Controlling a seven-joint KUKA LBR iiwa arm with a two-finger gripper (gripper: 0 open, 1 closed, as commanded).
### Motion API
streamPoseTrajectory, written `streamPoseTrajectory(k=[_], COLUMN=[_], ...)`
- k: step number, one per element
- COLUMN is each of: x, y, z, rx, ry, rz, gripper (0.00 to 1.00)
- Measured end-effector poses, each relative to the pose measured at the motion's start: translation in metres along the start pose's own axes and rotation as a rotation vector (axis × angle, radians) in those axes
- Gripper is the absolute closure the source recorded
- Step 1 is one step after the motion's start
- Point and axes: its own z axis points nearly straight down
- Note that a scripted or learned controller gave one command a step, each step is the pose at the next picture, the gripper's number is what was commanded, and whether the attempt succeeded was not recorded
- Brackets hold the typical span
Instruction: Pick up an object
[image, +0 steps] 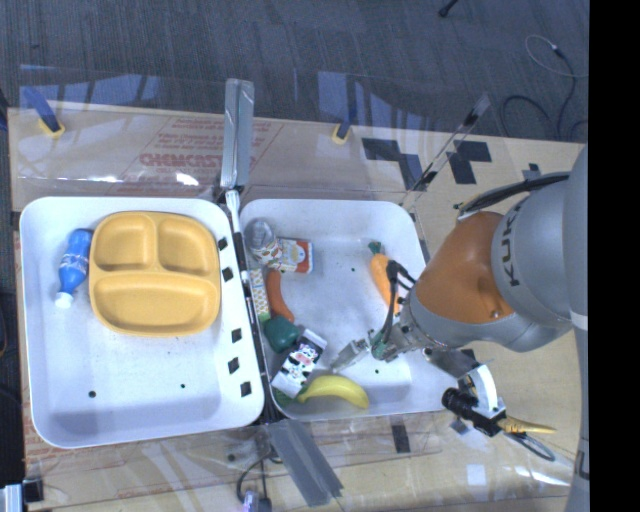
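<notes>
Overhead view: gripper (352, 352) reaches into the right bin (420, 235), its grip state impossible to tell, low near a banana (334, 391) at the front wall. A carrot (381, 279) lies beside the arm. A yellow tray (155, 272) sits in the left bin (60, 400).

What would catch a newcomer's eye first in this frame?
The big yellow divided tray fills much of the left bin, with a blue bottle at its left side. On the right, the arm's orange band hangs over the right bin, its tool low beside a banana at the front edge. A carrot lies just in front of the arm.
</notes>
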Motion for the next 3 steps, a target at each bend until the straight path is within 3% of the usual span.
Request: streamPoseTrajectory(k=[1, 2, 3], x=[0.008, 0.036, 0.084], y=[0.065, 0.042, 0.025], z=[0.0, -0.07, 0.001], rx=[0.0, 0.001, 0.002], ry=[-0.004, -0.002, 0.0], rz=[0.069, 0.152, 0.225], gripper=[0.0, 0.0, 0.0])
